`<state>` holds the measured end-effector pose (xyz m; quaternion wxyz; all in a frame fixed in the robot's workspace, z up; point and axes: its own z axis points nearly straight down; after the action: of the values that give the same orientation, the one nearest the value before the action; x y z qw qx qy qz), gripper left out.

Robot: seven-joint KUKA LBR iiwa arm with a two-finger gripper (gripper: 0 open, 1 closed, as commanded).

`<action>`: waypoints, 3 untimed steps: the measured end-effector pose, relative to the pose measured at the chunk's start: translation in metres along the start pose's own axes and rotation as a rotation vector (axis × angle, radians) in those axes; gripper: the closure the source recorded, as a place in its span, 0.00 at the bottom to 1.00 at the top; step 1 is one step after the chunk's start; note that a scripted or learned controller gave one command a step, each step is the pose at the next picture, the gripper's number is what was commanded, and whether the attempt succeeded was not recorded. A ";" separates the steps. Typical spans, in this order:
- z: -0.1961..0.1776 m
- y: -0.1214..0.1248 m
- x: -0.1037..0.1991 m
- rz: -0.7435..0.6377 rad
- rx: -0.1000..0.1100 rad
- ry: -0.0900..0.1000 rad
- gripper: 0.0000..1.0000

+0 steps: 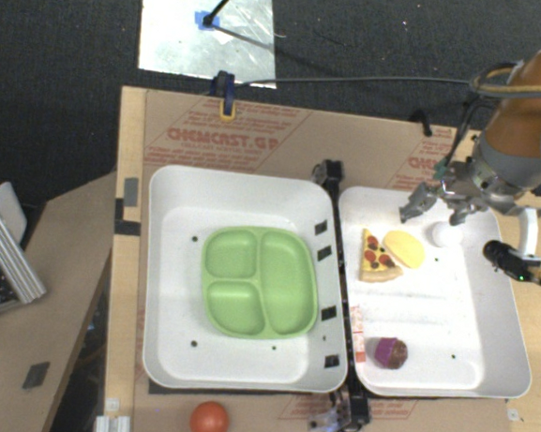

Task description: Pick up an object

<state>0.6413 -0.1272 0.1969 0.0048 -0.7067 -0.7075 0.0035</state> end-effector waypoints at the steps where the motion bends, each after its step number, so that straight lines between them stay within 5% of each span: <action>1: -0.009 0.003 0.000 -0.002 -0.013 -0.002 0.00; 3: 0.095 0.005 0.012 -0.006 -0.009 -0.001 0.00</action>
<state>0.6449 -0.1145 0.1023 0.0010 -0.7047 -0.7095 0.0006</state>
